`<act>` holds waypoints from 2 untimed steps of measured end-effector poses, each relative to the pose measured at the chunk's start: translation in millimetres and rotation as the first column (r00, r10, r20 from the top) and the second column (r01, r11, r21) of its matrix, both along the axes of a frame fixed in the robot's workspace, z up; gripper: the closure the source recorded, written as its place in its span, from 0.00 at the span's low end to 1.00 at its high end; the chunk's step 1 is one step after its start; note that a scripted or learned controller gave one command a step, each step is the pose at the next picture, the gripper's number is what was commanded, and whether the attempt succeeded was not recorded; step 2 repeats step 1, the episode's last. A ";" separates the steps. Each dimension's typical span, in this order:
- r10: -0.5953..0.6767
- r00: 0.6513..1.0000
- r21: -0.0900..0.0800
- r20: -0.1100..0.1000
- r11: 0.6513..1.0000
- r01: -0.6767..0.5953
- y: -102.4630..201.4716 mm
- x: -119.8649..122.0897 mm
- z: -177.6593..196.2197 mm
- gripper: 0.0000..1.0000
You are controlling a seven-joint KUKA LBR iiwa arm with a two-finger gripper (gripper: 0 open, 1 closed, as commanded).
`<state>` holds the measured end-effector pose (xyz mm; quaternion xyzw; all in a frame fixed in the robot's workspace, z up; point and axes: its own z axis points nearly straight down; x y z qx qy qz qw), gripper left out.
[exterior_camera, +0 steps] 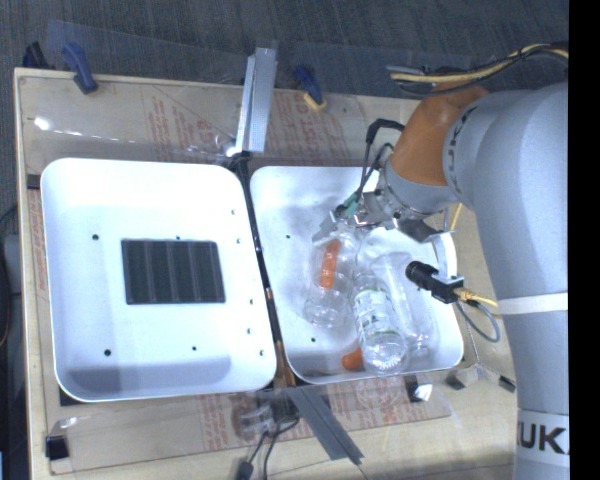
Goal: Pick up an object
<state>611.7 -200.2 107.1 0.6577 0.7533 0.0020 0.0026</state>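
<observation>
My gripper [352,218] reaches down into the upper middle of the right bin [270,268], just below the orange wrist band [430,138]. It hangs over a heap of clear plastic items. A clear bottle with a white label [380,326] lies in the bin's lower right. Left of that bottle lies a clear item with an orange part [329,266], its top end close under the gripper. A small orange piece [352,361] rests at the bin's front wall. Whether the gripper touches any item is hidden by glare and the clear plastic.
The left bin [70,268] holds a dark ribbed rectangular block [173,271] at its centre. A metal bar [256,98] stands between the bins at the back. The grey arm [520,208] covers the right side. Blue clamps [80,66] sit on the bench's far edge.
</observation>
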 end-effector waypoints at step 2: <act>0.101 0.995 0.000 -0.008 0.995 -0.101 56.1 43.8 94.8 1.00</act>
